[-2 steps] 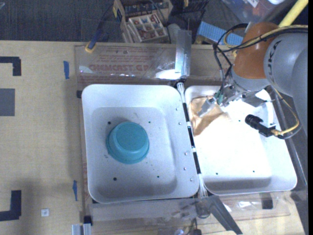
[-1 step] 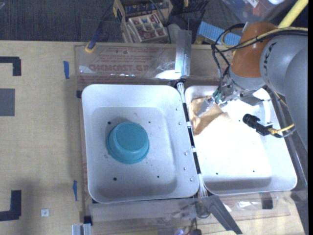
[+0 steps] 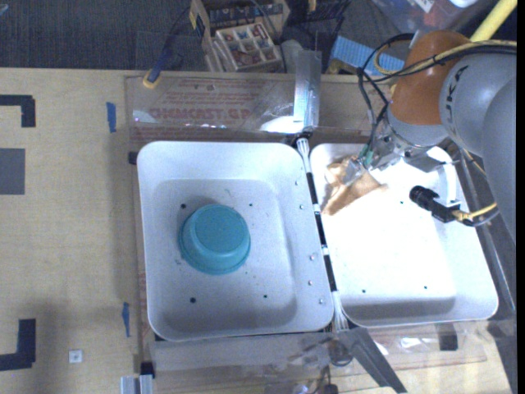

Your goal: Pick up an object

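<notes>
Two shallow white bins sit side by side on the bench, the left bin (image 3: 156,220) and the right bin (image 3: 410,294), their inner walls touching along the middle. In the left bin a teal bowl (image 3: 215,237) rests upside down on the floor, slightly left of centre, apart from all four walls. In the right bin a tan, wedge-shaped object (image 3: 351,192) lies in the upper left corner, close to the dividing wall, its narrow end pointing down and left. The grey arm (image 3: 484,105), with its orange band (image 3: 426,76), enters from the right and reaches over the upper part of the right bin. The gripper (image 3: 367,164) sits directly at the upper end of the tan object, in contact with it or just above it; glare and blur there prevent any finding on its state or on a hold. A black cable fitting (image 3: 431,201) hangs over the right bin beside the arm.
</notes>
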Controlling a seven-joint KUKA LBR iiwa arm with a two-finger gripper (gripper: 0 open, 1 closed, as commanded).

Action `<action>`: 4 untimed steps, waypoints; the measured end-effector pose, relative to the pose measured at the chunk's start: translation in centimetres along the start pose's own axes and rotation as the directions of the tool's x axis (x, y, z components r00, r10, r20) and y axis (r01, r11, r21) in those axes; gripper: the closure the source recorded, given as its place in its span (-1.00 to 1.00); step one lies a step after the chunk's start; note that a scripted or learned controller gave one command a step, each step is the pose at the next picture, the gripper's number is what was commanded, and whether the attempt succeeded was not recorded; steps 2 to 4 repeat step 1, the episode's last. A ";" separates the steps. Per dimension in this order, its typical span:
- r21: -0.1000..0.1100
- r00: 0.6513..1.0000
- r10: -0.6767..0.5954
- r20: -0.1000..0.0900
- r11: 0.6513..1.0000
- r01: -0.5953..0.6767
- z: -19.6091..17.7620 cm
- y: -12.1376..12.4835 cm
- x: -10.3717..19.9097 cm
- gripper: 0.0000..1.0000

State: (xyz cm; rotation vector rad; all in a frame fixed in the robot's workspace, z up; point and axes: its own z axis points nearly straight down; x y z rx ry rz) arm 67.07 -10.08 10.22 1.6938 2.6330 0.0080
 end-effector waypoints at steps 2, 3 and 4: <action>0.006 1.000 0.004 -0.003 1.000 -0.004 -9.4 0.9 2.5 1.00; 0.006 1.000 0.004 -0.003 1.000 -0.004 -9.4 0.9 2.5 1.00; 0.006 1.000 0.004 -0.003 1.000 -0.004 -9.4 0.9 2.5 1.00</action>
